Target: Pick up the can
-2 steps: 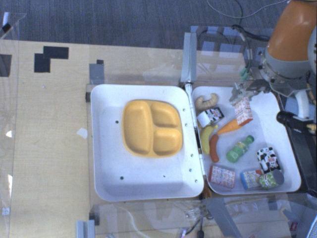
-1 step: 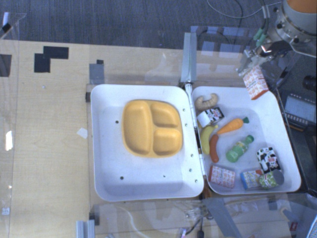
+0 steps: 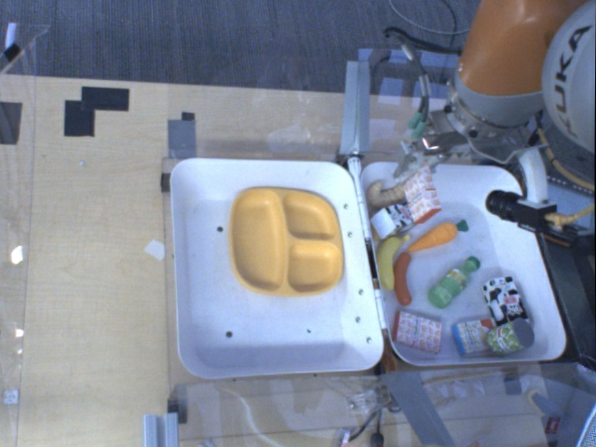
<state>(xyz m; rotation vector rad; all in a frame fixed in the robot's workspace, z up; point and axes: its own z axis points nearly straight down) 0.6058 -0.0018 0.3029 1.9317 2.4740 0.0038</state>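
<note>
A small green-labelled can (image 3: 506, 338) lies on its side in the front right corner of the right bin (image 3: 549, 343). A short white and black cylinder (image 3: 391, 220), possibly another can, lies near the bin's left wall. My gripper (image 3: 413, 161) hangs over the bin's back left corner, just above a red and white patterned packet (image 3: 424, 196). It is far from the green can and nearer the white cylinder. Nothing shows between it and the items below.
The right bin also holds a carrot (image 3: 433, 238), a sausage (image 3: 402, 279), a banana (image 3: 385, 261), a green bottle (image 3: 453, 283), a cow-patterned carton (image 3: 503, 298), a pink box (image 3: 417, 331) and a blue box (image 3: 472, 336). A yellow divided tray (image 3: 284, 240) lies in the left bin (image 3: 200, 343).
</note>
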